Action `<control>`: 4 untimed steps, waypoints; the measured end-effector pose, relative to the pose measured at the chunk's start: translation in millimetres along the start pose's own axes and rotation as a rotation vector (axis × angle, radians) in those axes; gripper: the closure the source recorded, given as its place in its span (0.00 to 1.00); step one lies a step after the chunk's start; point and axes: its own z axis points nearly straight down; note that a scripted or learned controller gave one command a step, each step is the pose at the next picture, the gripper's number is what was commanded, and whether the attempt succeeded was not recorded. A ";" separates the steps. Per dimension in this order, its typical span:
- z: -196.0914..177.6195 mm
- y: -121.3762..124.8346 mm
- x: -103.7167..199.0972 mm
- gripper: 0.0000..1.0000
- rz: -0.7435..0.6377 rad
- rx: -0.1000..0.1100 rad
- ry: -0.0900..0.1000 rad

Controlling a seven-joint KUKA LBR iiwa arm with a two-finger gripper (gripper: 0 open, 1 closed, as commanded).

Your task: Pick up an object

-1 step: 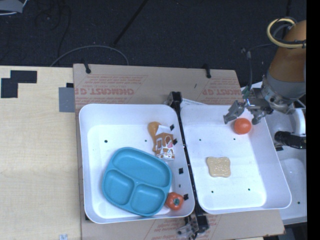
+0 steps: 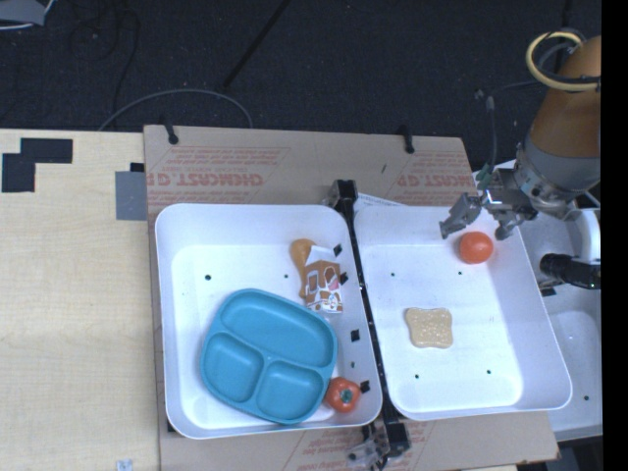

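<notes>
Nearest the camera, a tomato (image 2: 342, 394) lies by the blue tray (image 2: 265, 355) in the left bin (image 2: 177, 253). In the right bin (image 2: 549, 361), the gripper (image 2: 483, 218) hangs with fingers spread, empty, straddling a red ball (image 2: 475, 247). It should lower squarely before closing, lest the ball roll.

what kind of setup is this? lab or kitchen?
Most likely a robot test lab, not a kitchen. Two white bins sit on a cardboard sheet over a plain bench, loose cables trail across dark carpet behind, and the arm's claw hangs over a toy-like tomato.
</notes>
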 end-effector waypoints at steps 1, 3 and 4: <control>64.2 0.1 -1.7 0.00 0.000 0.008 0.002; 155.7 8.0 4.9 0.00 -0.002 0.006 0.002; 143.4 8.7 4.2 1.00 -0.001 0.003 0.001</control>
